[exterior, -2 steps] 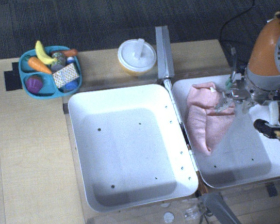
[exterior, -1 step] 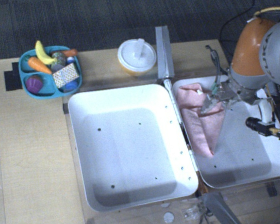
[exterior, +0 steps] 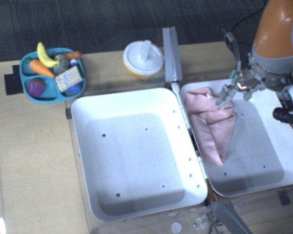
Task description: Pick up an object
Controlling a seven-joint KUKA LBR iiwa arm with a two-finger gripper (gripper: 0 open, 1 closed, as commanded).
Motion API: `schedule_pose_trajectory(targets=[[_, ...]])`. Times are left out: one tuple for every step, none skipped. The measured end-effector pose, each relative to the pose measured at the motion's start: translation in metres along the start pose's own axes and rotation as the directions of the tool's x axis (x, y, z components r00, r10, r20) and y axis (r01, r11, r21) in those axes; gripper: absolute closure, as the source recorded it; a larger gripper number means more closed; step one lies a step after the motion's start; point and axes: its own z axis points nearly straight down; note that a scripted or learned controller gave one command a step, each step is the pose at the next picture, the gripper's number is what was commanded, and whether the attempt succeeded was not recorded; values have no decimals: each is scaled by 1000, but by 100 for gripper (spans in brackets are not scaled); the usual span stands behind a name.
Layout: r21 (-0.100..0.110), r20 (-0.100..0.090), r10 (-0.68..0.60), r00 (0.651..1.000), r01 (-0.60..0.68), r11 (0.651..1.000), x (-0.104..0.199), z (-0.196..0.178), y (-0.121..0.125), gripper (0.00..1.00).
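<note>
A crumpled pink cloth (exterior: 210, 126) lies along the left side of the right white bin (exterior: 285, 169), wide at the top and narrowing to a point toward the bin's middle. My gripper (exterior: 224, 97) reaches in from the right and sits at the cloth's upper right corner, over its bunched folds. Whether it touches the cloth I cannot tell. The grey arm with its orange band (exterior: 278, 28) rises at the upper right.
The left white bin (exterior: 88, 166) stands beside the right one, with a metal divider (exterior: 170, 55) behind the seam. A blue tray of toy food (exterior: 52, 73) and a white lidded cup (exterior: 143, 58) sit at the back of the bench.
</note>
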Motion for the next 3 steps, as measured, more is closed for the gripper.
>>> schedule_pose_trajectory(targets=[[-1, 0, -57, 998, 57, 998, -28, 111, 9, 0], [16, -5, -220, 976, 220, 975, -4, 121, 60, 0], [-1, 1, -224, 974, 224, 974, -2, 107, 65, 100]])
